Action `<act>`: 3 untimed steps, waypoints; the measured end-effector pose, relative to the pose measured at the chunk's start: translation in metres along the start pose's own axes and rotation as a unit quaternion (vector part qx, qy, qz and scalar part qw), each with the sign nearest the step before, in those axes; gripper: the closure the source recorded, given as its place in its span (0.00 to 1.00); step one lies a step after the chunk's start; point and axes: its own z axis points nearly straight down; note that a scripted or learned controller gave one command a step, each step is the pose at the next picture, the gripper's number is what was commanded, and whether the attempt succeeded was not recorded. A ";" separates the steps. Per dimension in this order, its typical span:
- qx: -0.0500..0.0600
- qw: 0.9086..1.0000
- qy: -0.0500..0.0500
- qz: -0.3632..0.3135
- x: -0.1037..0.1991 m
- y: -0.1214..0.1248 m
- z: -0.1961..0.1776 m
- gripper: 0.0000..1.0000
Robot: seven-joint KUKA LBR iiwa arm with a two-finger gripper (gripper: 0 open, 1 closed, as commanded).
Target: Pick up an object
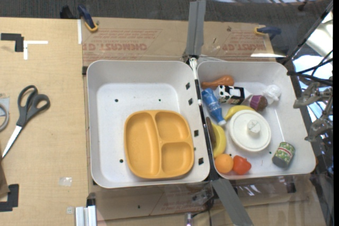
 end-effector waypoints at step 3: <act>0.001 0.970 -0.003 0.241 -0.153 -0.007 0.085 0.00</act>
